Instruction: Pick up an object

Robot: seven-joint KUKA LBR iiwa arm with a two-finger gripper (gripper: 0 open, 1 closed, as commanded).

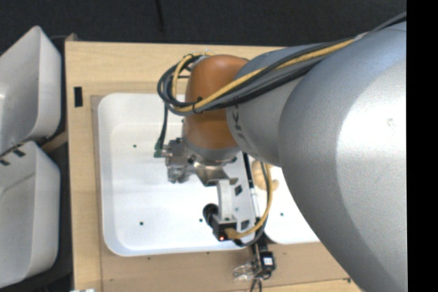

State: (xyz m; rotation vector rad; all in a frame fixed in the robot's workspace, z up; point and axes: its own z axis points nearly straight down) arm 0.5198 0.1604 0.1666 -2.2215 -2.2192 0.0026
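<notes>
One white bin (123, 215) under the grey arm (328, 147)

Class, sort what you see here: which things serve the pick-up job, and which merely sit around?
Job:
- arm
- pincer
- white bin under it

Around:
- wooden bench
- cables on the wrist
- white moulded parts at the left edge

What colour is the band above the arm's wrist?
Orange-brown; the band shows plainly in the camera view, above the white bin.
</notes>
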